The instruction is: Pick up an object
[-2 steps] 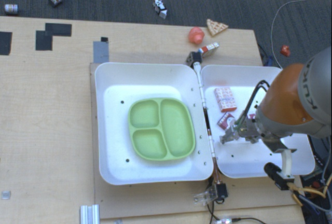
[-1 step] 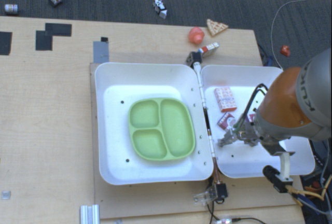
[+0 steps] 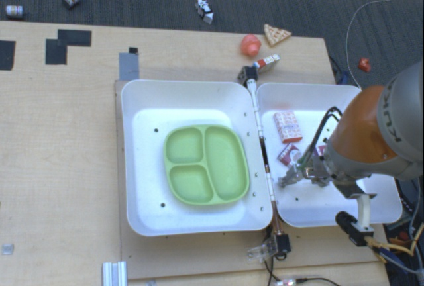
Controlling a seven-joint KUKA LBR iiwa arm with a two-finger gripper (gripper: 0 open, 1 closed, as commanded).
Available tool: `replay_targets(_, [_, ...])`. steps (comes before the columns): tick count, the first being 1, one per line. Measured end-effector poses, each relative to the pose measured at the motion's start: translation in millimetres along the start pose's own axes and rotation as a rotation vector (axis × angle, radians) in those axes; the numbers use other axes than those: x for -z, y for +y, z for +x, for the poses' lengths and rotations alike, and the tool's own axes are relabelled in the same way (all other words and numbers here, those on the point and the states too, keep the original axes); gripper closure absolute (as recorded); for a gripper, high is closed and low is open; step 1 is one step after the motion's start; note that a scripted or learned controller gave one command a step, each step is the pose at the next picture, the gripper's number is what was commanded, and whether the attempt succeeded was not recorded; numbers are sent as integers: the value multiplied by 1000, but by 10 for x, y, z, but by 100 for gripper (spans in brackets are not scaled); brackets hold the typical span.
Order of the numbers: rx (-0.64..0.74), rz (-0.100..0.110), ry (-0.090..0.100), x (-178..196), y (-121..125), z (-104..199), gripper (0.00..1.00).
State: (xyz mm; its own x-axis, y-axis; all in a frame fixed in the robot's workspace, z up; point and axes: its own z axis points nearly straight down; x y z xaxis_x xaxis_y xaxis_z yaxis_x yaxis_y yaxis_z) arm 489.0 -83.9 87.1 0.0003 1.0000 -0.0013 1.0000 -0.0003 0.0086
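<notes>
Hovering low in the right bin (image 3: 371, 208), the end effector (image 3: 289, 179) — grip unreadable from here — sits just beside a small red packet (image 3: 287, 154), a patterned carton (image 3: 287, 124) beyond it, glossy green plate (image 3: 206, 165) further off.

A pale green divided plate (image 3: 206, 165) lies in the white left bin (image 3: 142, 145); right of it, a red-and-white patterned packet (image 3: 287, 125); the counter (image 3: 59, 165) is light wood; the arm (image 3: 371, 129) orange-banded grey.

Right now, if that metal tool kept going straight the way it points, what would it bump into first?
The tool points left over the right bin. Straight on, it would probably first meet the raised divide between the bins, then the green plate; depth is unclear.
</notes>
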Motion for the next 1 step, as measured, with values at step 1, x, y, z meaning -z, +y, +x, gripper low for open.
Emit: replay_targets(1, [0,0,0,-1,0,0,0])
